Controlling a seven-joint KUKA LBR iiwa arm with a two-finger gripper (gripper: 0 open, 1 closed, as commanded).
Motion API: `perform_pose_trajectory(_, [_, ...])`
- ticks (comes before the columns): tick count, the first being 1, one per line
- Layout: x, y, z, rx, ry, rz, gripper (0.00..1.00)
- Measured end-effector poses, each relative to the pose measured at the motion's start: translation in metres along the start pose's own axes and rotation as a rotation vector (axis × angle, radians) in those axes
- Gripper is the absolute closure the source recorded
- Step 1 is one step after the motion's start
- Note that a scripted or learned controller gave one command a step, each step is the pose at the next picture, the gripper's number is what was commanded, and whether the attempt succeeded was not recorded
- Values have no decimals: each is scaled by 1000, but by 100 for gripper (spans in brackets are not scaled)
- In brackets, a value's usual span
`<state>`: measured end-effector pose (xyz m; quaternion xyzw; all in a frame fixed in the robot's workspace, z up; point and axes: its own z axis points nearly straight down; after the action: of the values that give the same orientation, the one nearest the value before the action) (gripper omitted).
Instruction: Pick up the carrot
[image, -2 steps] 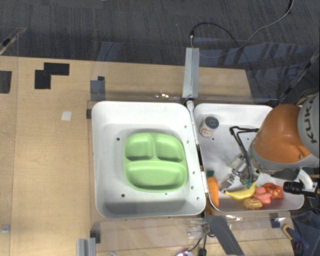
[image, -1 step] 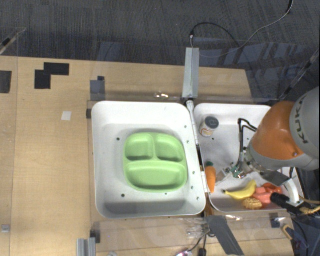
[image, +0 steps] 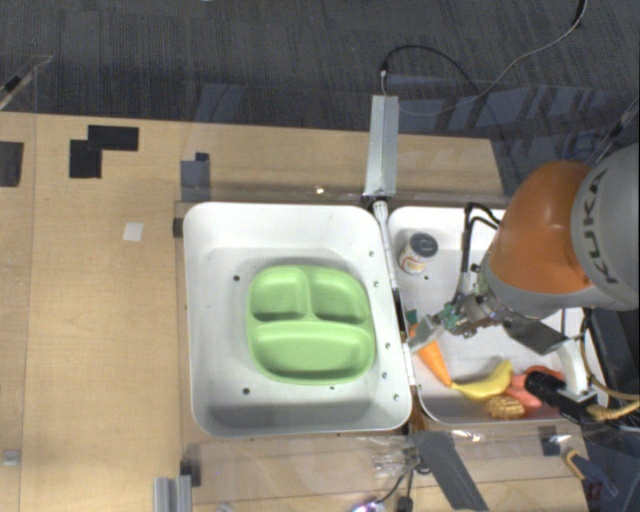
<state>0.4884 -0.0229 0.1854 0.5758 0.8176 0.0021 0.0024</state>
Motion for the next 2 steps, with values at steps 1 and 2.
perform_pose_trajectory(1, [-31,-12,0,1,-1,-81,0])
perform_pose_trajectory(2, [-75,-27,-5,2,-1,-113,0])
